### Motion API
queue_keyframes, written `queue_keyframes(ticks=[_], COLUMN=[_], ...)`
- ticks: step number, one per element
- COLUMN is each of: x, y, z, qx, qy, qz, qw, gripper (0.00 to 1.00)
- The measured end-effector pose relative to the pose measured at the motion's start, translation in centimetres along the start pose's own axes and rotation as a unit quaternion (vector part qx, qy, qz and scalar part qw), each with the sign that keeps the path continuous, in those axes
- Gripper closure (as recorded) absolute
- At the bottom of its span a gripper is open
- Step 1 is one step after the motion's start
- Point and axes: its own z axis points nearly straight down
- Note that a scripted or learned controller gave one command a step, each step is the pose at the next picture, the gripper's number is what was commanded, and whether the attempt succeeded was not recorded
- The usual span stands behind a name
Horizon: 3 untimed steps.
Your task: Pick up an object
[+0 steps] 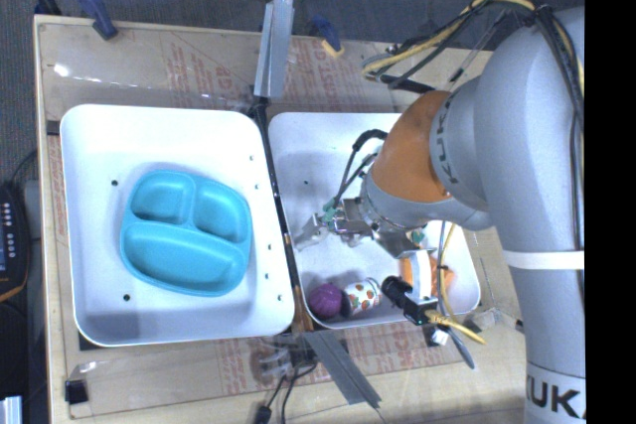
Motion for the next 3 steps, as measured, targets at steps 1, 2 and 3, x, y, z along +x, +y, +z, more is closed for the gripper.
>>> queue_keyframes(ticks=[1,2,3], x=[0.7,1.4,1.6], y=[-4.6,0.7,-4.3], z=[0.0,-0.2,-0.5], qx=[-0.001,-0.004,-0.009], qy=[-0.001,-0.006,-0.01], qz=[0.001,0.005,0.008], qw=[1.0,1.0,0.9999], gripper=[0.0,0.0,0.0])
